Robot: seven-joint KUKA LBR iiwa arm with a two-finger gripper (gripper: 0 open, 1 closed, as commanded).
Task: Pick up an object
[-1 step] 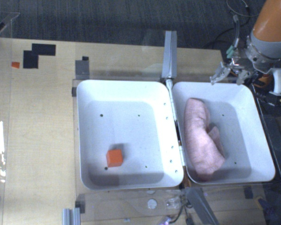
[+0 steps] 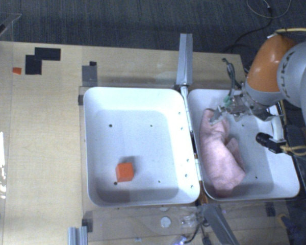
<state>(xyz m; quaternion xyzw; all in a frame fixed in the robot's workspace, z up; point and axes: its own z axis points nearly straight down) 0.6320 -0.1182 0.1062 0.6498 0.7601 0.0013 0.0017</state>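
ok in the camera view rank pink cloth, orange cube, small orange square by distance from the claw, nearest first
1. pink cloth, right bin, right by the claw
2. orange cube, left bin, lower left
3. small orange square, bench's far left edge

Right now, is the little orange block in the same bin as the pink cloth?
No, the orange block sits in the left bin, while the pink cloth lies in the right bin.

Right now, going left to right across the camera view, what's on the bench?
Small orange tag → black L-shaped piece → left bin holding an orange block → grey divider post → right bin with a pink cloth.
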